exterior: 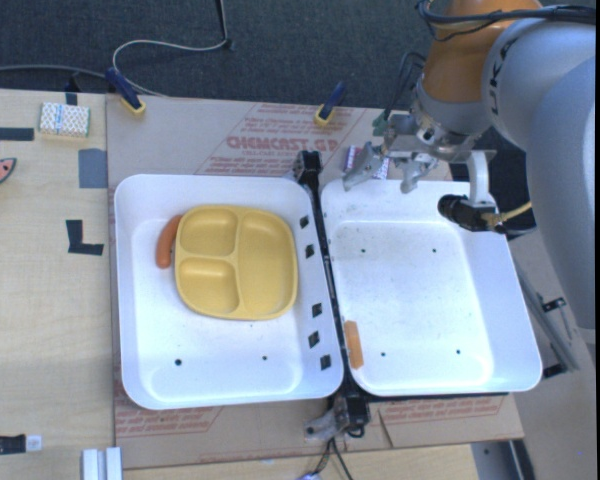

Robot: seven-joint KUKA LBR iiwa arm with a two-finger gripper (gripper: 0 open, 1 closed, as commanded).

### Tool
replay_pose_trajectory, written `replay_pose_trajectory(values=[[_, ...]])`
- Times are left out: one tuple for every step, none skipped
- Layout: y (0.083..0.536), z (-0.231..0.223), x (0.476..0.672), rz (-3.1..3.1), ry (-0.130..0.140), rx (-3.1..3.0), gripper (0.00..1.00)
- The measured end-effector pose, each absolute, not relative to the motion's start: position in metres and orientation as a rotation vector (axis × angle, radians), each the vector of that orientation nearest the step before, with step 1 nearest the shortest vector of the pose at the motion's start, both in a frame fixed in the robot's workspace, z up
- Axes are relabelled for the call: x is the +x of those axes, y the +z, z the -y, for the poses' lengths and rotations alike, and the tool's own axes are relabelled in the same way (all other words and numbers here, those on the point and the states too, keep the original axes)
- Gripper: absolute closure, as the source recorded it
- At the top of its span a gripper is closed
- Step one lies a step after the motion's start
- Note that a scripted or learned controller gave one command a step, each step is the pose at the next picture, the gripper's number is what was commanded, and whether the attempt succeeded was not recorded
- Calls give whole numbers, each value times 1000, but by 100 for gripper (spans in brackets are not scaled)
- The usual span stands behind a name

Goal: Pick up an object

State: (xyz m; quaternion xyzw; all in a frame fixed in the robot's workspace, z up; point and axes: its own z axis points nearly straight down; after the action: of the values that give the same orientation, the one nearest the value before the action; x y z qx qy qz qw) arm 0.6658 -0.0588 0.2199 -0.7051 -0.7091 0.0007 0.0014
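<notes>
Camera view takes in two shallow white bins side by side on a cardboard sheet laid over the worktop. One yellow divided plate (236, 262) with three compartments lies in the left bin (145, 353), toward its far side. Two small orange sausage-shaped pieces can be counted: one (165, 243) lies in the left bin touching the plate's left rim, the other (353, 344) lies in the right bin (500, 338) against its left wall, near the front corner. The plate's compartments hold nothing that can be made out.

Red print on the cardboard sheet (270, 143) behind the bins reads, as far as it can be made out, "CHEMCAST GP"; smaller lines below it are too fine to read.

One grey arm with an orange band (470, 28) reaches to the far edge of the right bin. Its claw (385, 176) hangs over that bin's far left corner with its two fingers apart and nothing between them.

Two blue-and-yellow clamps (126, 90) sit at the cardboard's far edge.
</notes>
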Motion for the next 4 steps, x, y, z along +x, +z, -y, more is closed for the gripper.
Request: replay_pose_trajectory(values=[[229, 58, 666, 2225, 1, -2211, 100], [229, 58, 666, 2226, 2, -2211, 0], [239, 58, 666, 2225, 0, -2210, 100], [239, 58, 666, 2225, 0, -2210, 0]])
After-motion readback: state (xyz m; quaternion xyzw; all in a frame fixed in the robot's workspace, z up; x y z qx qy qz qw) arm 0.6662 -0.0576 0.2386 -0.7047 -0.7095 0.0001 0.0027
